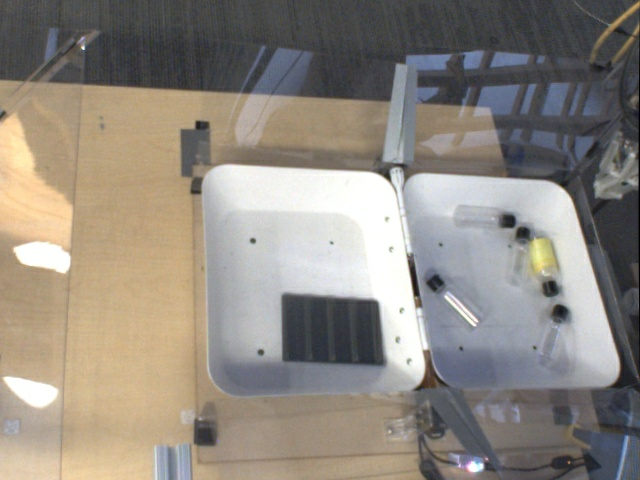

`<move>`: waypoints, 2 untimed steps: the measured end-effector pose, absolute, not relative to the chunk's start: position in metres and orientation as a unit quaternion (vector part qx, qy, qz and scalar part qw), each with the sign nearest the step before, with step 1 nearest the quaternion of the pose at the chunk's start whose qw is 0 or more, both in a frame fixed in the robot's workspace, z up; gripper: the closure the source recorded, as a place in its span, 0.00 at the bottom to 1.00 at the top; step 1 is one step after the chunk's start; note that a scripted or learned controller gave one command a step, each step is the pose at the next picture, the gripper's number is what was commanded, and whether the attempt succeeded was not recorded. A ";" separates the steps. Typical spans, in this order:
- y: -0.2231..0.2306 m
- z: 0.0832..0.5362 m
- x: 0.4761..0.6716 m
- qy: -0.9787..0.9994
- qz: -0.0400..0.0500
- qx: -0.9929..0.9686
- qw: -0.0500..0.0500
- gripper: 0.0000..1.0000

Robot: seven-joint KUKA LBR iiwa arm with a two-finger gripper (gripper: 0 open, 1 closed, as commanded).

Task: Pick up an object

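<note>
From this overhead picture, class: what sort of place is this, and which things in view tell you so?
Probably a robotics lab bench set up for picking trials. Two shallow white bins, the left bin and the right bin, sit side by side on a wooden bench, with small black-capped vials scattered in the right one.

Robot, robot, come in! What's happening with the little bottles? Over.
Four clear vials lying in right bin, one with yellow contents. Black ridged tray in left bin.

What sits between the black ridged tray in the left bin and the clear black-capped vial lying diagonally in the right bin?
In the camera view, the bins' adjoining white walls separate the black ridged tray from the diagonal vial; otherwise bare bin floor.
</note>
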State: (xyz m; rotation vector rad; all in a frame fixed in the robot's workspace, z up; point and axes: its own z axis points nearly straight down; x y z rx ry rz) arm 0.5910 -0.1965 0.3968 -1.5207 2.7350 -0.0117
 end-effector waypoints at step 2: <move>-0.202 0.437 0.489 0.666 -0.005 -0.746 0.004 1.00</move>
